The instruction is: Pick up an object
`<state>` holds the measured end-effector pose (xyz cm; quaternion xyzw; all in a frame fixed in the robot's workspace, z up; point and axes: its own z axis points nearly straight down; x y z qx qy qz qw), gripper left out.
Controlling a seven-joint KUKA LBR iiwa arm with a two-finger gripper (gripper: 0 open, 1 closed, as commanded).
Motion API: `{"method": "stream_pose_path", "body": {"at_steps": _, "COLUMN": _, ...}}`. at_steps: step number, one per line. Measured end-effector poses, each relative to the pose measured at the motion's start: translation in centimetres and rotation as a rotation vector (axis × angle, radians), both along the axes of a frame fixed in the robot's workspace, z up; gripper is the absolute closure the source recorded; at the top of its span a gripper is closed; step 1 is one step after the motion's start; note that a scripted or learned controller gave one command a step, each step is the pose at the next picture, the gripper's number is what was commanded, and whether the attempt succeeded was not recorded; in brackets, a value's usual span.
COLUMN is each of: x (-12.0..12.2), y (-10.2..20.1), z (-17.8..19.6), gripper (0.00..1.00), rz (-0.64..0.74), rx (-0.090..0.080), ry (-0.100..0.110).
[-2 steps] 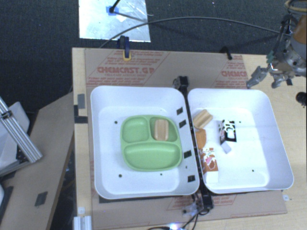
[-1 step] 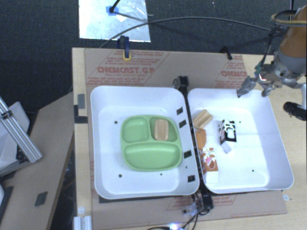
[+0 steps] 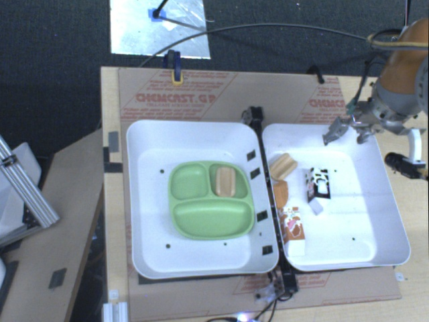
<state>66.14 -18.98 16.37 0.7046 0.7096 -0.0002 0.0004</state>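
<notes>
My gripper point(image 3: 349, 131) hangs over the far edge of the right bin point(image 3: 365, 243), its two fingers spread apart with nothing between them. Below it in that bin lie a black-and-white packet point(image 3: 318, 183), a tan bread-like piece point(image 3: 283, 166), an orange-brown piece point(image 3: 280, 193) and a printed snack packet point(image 3: 292, 225) along the left wall. In the left bin point(image 3: 151, 247) a green divided plate point(image 3: 211, 200) holds a tan block point(image 3: 225, 180) in its upper right compartment.
A black divider with clips point(image 3: 258, 156) runs between the two bins. A cardboard sheet point(image 3: 201, 92) lies under both. A blue-and-yellow clamp point(image 3: 175, 66) stands at the back edge, and a cable point(image 3: 268, 27) arcs above the bench.
</notes>
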Motion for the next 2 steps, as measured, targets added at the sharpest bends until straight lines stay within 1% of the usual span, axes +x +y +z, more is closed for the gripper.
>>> {"method": "stream_pose_path", "body": {"at_steps": 1, "x": 0.3, "y": -0.5, "z": -4.2, "gripper": 0.0, "rz": -0.001, "rx": 0.0, "ry": -0.001}}
{"method": "stream_pose_path", "body": {"at_steps": 2, "x": 0.5, "y": -0.5, "z": -2.9, "gripper": 1.0, "rz": 0.002, "rx": -0.002, "ry": -0.006}}
